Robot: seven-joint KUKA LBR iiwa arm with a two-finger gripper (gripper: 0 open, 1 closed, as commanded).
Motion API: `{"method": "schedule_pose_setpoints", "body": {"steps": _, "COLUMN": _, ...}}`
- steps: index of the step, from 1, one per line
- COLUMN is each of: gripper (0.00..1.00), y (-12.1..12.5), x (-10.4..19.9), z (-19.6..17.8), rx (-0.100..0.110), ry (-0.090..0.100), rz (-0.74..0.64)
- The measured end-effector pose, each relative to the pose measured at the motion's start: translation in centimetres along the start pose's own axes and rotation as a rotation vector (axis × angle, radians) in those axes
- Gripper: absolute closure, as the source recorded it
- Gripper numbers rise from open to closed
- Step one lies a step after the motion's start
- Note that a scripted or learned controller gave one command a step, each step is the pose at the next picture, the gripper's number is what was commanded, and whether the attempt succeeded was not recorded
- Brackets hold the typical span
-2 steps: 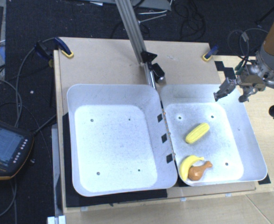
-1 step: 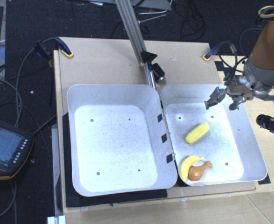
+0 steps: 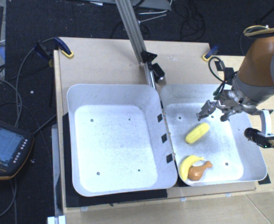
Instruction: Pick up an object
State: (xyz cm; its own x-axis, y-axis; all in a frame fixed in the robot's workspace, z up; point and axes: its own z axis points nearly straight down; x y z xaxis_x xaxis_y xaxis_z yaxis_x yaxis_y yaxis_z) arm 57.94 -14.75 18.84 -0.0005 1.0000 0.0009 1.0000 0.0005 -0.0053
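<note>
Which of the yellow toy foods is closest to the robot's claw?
The corn cob, just below the gripper. The banana lies farther off at the bin's near edge, against an orange drumstick.

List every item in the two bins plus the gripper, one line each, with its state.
corn cob: lying loose at a slant in the right bin.
banana: lying by the right bin's near rim, touching the drumstick.
drumstick: lying beside the banana.
gripper: open, above the right bin, apart from the corn cob.

A handheld control pendant (image 3: 6, 148), seemingly cabled, lies on dark floor (image 3: 20, 22).
</note>
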Motion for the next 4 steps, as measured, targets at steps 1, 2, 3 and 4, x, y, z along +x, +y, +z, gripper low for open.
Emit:
{"method": "schedule_pose_setpoints", "body": {"steps": 1, "gripper": 0.0, "y": 0.2, "x": 0.2, "z": 6.3, "rx": 0.0, "ry": 0.0, "rz": 0.0}}
{"method": "schedule_pose_setpoints", "body": {"steps": 2, "gripper": 1.0, "y": 0.3, "x": 0.2, "z": 4.9, "rx": -0.005, "ry": -0.001, "rz": 0.001}}
{"method": "schedule_pose_setpoints", "body": {"steps": 3, "gripper": 1.0, "y": 0.7, "x": 0.1, "z": 0.7, "rx": -0.009, "ry": -0.002, "rz": 0.0}}
{"method": "schedule_pose_setpoints", "body": {"steps": 4, "gripper": 1.0, "y": 1.7, "x": -0.1, "z": -4.9, "rx": -0.01, "ry": -0.002, "rz": 0.0}}
